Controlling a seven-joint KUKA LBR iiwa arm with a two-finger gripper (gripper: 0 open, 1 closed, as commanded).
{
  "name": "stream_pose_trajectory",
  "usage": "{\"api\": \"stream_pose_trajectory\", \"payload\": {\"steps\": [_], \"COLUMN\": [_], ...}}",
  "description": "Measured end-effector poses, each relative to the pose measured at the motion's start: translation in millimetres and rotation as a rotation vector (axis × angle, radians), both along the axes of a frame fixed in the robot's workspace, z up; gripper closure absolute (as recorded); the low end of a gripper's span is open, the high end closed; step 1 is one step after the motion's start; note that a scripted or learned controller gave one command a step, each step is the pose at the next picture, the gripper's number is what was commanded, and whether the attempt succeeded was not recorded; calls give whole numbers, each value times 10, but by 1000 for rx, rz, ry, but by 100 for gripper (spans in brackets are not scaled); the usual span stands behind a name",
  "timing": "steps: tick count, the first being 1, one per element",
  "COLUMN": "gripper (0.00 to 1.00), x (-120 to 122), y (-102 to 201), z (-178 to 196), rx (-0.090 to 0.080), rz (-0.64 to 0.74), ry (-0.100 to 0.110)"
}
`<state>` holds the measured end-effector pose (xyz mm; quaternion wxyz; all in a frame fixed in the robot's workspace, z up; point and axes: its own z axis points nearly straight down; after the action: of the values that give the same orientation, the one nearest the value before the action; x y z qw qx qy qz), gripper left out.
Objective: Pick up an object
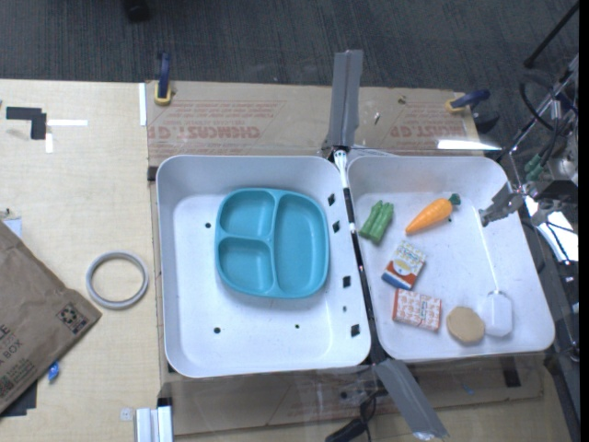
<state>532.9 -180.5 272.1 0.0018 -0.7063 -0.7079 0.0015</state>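
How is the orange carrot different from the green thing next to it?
The carrot is orange with a small green top, while the green toy is green all over. The carrot tapers to a point; the green toy is blockier, with ridges along it. The carrot lies slanted toward the bin's far right, and the green toy lies nearer the divider between the bins. Both are small toy foods lying in the right bin, apart from each other.
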Motion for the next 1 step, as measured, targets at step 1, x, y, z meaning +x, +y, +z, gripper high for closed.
{"api": "stream_pose_trajectory", "payload": {"steps": [1], "gripper": [0], "x": [671], "y": [171], "z": [-940], "rx": [-1], "rz": [-105], "ry": [-1]}}
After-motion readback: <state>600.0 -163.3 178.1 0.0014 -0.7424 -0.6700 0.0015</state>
